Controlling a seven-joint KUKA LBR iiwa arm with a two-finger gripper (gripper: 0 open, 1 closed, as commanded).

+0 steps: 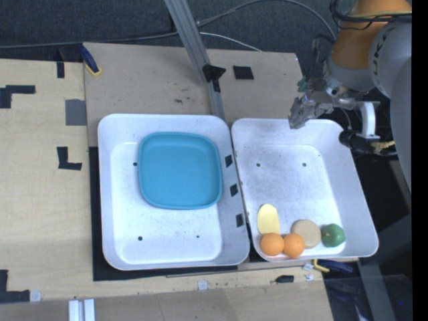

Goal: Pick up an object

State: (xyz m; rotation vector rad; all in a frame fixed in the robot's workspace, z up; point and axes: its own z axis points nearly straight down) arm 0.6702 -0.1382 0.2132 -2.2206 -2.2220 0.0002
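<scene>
While the arm (374,39) reaches in from the right, its end effector (299,116) hangs over the far rim of the right bin (348,172), near that bin's far left corner. Whether it is released or clenched cannot be told at this slant; nothing shows in its grip. An orange band (374,5) sits above the wrist, with grey housing below it and dark cables looping beside it.

Two shallow white bins lie side by side on the desk (40,179), their inner rims touching. A square blue plate (179,170) with rounded corners lies flat in the left bin (114,246), toward the far half of its floor.

All the small things are gathered along the near edge of the right bin, well apart from the end effector. A pale yellow piece (268,218) lies furthest left and a little farther back. Just in front of it sit two orange balls (271,245) (293,245), touching each other. A tan rounded lump (305,231) rests just behind the right-hand ball, and a green ball (332,234) lies beside the lump, nearest the bin's near right corner.

A grey metal bar (194,39) slants across the desk from the top of the view down to the gap between the bins. Black tape marks (67,158) dot the wooden surface on the left.
</scene>
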